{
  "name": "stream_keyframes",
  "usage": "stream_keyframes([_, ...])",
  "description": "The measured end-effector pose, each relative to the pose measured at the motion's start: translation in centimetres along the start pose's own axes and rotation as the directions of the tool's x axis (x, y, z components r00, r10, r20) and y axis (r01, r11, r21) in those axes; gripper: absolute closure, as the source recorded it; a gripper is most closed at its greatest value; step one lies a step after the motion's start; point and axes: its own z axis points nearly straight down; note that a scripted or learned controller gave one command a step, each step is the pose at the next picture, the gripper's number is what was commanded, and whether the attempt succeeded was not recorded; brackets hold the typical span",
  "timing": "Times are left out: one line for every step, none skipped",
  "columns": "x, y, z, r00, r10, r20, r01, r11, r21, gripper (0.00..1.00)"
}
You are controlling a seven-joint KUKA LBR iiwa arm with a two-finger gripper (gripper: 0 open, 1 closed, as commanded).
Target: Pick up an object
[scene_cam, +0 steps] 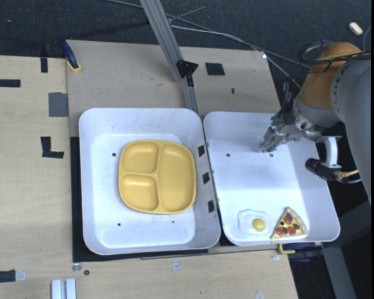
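Gripper (269, 143) low over right bin (237, 126), upper part; finger state can't tell. Fried egg (253, 222) and pizza slice (290, 224) near front edge, well apart from it. Yellow divided plate (157, 176) in left bin (100, 167).

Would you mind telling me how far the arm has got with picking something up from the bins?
Nothing looks picked yet. The fried egg and pizza slice lie at the near edge of the right bin, and the yellow divided plate lies flat in the left bin. The gripper is low over the right bin's far side, apart from all three. Reaching, grasping and lifting an object all remain.
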Motion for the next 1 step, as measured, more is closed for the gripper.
stream_keyframes([-0.05, 0.51, -4.34, 1.0, 0.002, -0.002, -0.002, 1.0, -0.005, 1.0])
